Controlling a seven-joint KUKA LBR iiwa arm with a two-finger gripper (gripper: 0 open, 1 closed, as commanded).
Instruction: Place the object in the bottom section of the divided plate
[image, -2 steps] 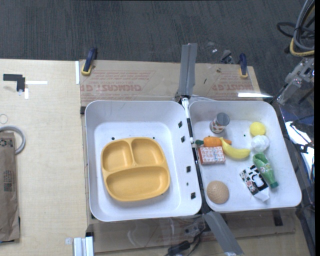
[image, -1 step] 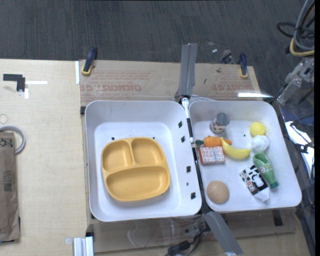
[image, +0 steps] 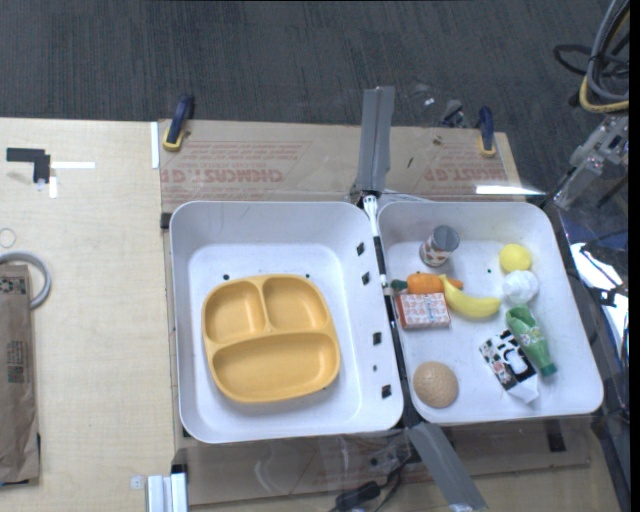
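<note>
A yellow divided plate (image: 270, 340) lies in the left bin (image: 195, 300), with two small sections at the top and one wide section (image: 278, 366) at the bottom; all three hold nothing. The loose objects lie in the right bin (image: 570, 390): a banana (image: 472, 303), an orange piece (image: 425, 284), a small red and white box (image: 424, 312), a tan round item (image: 435, 384), a green bottle (image: 530, 340) and a black and white packet (image: 508, 366). My gripper (image: 600, 160) hangs at the right edge, beyond the right bin's far corner, away from all of them.
Also in the right bin are a yellow ball (image: 515, 258), a white ball (image: 520, 287) and a small grey-lidded jar (image: 440, 245). A ridge with black clips (image: 378, 300) divides the two bins. A brown paper bag (image: 15, 370) lies at the far left of the bench.
</note>
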